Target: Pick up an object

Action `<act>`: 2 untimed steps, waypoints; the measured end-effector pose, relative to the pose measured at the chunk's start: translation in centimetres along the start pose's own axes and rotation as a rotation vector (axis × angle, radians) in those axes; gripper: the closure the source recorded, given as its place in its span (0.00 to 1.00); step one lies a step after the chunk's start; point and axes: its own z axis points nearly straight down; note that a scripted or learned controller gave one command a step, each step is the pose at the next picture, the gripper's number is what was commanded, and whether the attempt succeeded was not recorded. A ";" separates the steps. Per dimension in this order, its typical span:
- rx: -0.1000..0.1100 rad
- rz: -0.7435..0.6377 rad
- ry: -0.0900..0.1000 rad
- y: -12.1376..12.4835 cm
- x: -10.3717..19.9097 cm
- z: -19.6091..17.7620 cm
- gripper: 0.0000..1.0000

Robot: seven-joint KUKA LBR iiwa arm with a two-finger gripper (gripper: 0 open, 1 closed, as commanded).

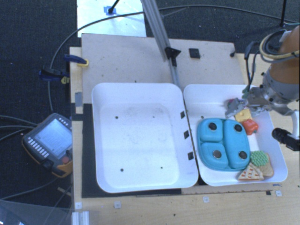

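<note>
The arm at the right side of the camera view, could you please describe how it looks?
The arm has a grey body with an orange band above the wrist. Looped pale cables sit near its top, and a grey metal gripper is at its end.

You're looking at the right bin [201,97], where all the objects are sitting. A big blue tray [223,144] with 4 round hollows is lying flat in the middle. Just beyond its far right corner, a yellow block [243,115] is resting beside a small red-orange piece [251,126]. At the near right corner, a green knobbly ball [259,158] is lying by a tan triangular wedge [249,174].
</note>
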 end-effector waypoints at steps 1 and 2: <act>0.000 0.001 0.000 -0.2 -0.1 4.2 0.00; 0.002 0.001 0.000 -0.4 -0.6 10.4 0.00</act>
